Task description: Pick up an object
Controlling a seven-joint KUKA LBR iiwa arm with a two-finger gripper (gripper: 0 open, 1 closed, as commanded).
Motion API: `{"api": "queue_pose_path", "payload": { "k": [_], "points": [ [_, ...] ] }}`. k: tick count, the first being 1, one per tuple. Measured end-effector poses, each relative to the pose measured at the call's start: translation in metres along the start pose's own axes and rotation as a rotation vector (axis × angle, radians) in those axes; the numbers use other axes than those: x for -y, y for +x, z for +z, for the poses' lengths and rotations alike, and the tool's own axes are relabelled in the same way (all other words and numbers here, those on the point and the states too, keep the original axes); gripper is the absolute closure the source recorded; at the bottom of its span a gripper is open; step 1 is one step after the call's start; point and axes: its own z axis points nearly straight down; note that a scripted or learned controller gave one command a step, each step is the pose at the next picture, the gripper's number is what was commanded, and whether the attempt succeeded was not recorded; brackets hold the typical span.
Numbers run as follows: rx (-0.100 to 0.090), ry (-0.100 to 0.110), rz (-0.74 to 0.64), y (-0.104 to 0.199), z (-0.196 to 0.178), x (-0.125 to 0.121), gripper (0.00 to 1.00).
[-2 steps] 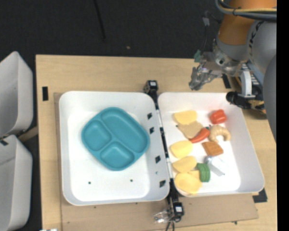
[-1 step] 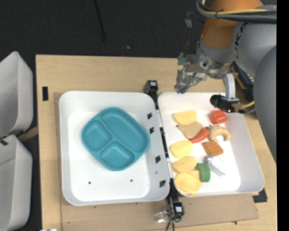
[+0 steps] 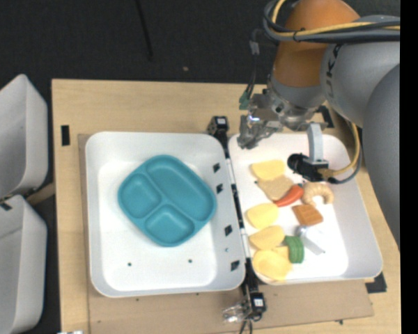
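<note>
My gripper (image 3: 251,133) hangs over the far left corner of the right bin (image 3: 355,256), just beyond the food pieces, with nothing visibly in it. Nearest to it lies a pale yellow piece (image 3: 268,169), with a tan piece (image 3: 275,186) right below that. A red-orange pepper (image 3: 290,197), a curled beige piece (image 3: 320,193) and a brown square (image 3: 308,216) lie in the bin's middle. Three more yellow pieces (image 3: 262,215) run down the bin's left side, and a green piece (image 3: 295,249) lies beside them.
A blue divided plate (image 3: 167,199) lies in the left bin (image 3: 104,256). The ridge between the bins (image 3: 230,200) runs just left of the gripper. The grey arm (image 3: 362,68) and its cables cover the right bin's far right corner.
</note>
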Motion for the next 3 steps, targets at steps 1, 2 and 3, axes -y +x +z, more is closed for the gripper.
{"api": "queue_pose_path", "payload": {
  "k": [1, 2, 3],
  "points": [
    [0.0, 0.0, -0.001, 0.045, -0.006, 0.014, 1.0],
    [0.0, 0.0, 0.0, 0.087, -0.003, 0.033, 1.0],
    [0.001, 0.001, 0.004, 0.084, -0.002, 0.032, 1.0]
  ]
}}
